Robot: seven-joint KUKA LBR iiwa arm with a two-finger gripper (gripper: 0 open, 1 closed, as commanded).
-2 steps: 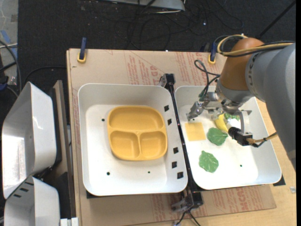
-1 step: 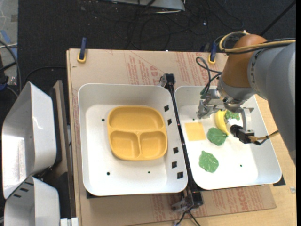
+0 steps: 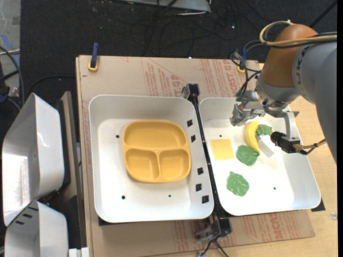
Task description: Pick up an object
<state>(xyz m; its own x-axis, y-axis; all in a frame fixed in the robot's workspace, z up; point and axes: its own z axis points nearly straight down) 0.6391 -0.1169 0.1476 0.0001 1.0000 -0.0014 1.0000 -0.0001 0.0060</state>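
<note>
the grey two-finger gripper (image 3: 242,113), grip state unclear, hangs near the curved yellow plastic banana (image 3: 251,135) at right; crowding green pieces could spoil a grasp.

A brown cardboard sheet (image 3: 161,74) covers the bench under 2 white bins. A yellow clamp (image 3: 94,63) grips its far left corner. Between the bins runs a black divider bar (image 3: 202,149). Black cables (image 3: 171,28) trail over the dark floor beyond. White containers (image 3: 29,149) stand at the left.
</note>
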